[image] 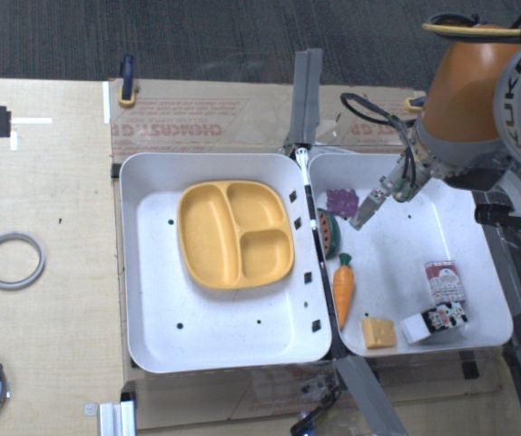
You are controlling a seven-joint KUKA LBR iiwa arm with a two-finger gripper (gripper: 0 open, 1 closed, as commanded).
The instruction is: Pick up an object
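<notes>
I've got the gripper angled low beside the grapes, likely lining up; its spread I cannot tell.

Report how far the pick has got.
Nothing looks picked yet. The gripper hangs in the right bin beside the purple grapes. The carrot, cheese wedge and red packet lie on the bin floor. Grasp and lift remain.
</notes>
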